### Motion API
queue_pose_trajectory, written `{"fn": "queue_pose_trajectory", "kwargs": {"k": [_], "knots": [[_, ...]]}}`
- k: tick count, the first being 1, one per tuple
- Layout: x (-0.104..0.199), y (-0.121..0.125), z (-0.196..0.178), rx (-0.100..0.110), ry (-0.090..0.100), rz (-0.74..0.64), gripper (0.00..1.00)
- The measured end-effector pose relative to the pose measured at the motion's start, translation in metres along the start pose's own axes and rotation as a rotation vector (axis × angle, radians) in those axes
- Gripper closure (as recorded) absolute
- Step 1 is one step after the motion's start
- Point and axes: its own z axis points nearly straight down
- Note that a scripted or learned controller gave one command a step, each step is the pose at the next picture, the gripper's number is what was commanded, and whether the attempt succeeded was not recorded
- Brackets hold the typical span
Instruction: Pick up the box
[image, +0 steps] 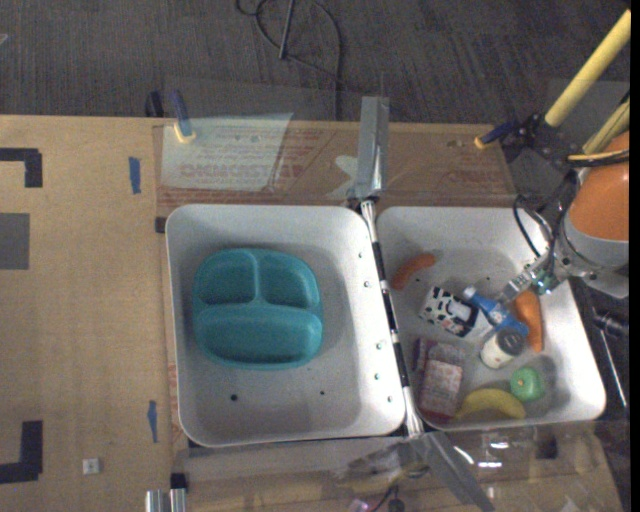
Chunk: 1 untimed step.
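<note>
A flat pinkish box (441, 377) lies at the front left of the right bin (585, 395), against the divider. A small black-and-white patterned carton (447, 308) sits near the bin's middle, with a blue piece (487, 303) touching its right side. My gripper (522, 288) reaches in from the right and hangs low over the bin's right half, just right of the blue piece and above a white bottle (501, 347). It is up and to the right of the pinkish box, well apart from it. Nothing shows held in it.
The right bin also holds an orange carrot (413, 268) at the back left, another orange piece (530, 318), a green apple (527, 382) and a banana (491, 403). A teal divided plate (258, 306) lies in the left bin (190, 390). Cables hang by the arm's wrist.
</note>
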Motion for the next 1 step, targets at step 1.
{"fn": "queue_pose_trajectory", "kwargs": {"k": [1], "knots": [[0.0079, 0.0086, -0.0007, -0.006, 0.012, -0.014, 0.0]]}}
